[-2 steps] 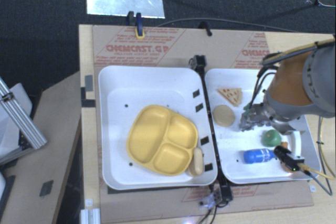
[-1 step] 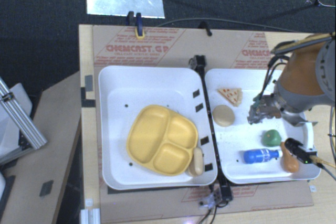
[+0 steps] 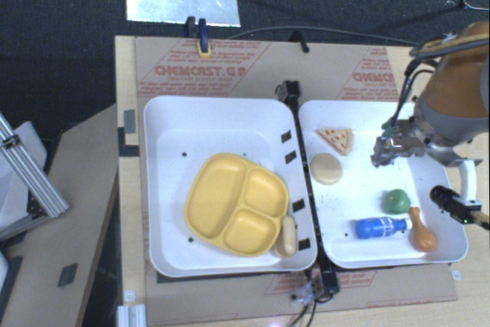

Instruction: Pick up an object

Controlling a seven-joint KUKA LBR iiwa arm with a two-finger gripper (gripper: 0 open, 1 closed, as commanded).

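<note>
**Hovering over bare floor – risk of a grab at nothing**

Gripper (image 3: 387,149) low in the right bin (image 3: 360,191), above white floor, with no object seen in its hold. Open or closed: cannot tell from this slant, since the wrist hides the tips.

Candidates near it, none touching it:
- orange wedge (image 3: 335,138), to the camera's left, near the bin's far wall
- beige round piece (image 3: 326,168), just below the wedge, close to the divider between the bins
- green round object (image 3: 396,201), nearer the camera than the gripper, probably the closest target
- blue bottle (image 3: 380,227), lying on its side, beside an orange drumstick shape (image 3: 421,233) and close to the green one

Likely failures from here:
- Straight descent at this spot: a close on empty floor, nothing gained.
- Reach for the green round object: likely to roll off under uneven contact and bump the bottle or the drumstick shape.
- Reach for the wedge or the beige piece: both low and flat, little to pinch – likely to slide toward the wall or divider.
- Cluster at the near edge: a risk of catching two things at once, or of knocking one aside.

Yellow divided plate (image 3: 237,203) in the left bin (image 3: 176,134) well apart, hardly in play.
</note>
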